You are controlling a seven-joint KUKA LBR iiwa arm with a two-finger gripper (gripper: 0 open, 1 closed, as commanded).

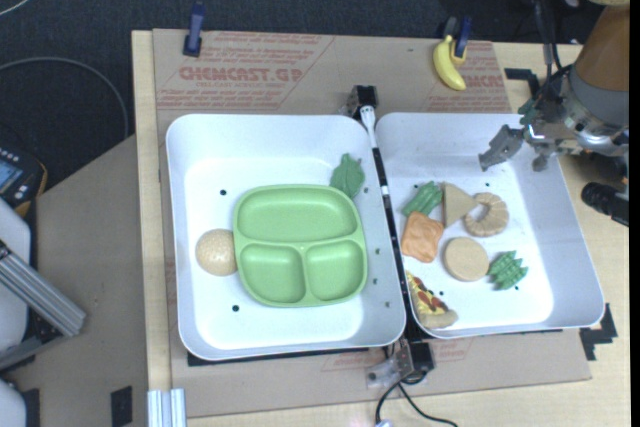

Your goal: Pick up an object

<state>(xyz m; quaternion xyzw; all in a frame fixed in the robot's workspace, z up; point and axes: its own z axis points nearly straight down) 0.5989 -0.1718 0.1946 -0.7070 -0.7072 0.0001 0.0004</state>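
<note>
The arm's tool (510,147) hovers over the upper part of the right bin (570,255), fingers spread and nothing between them. Just below and to the tool's left lies a cluster of play food: a tan wedge (457,203), a curled pastry (488,213), a green bundle (424,198), an orange piece (421,237), a round cracker (465,259) and a small green tree shape (508,270). Farther left, the left bin (190,155) holds a green divided plate (298,245). A banana (448,65) rests on the surface above the tool.
</note>
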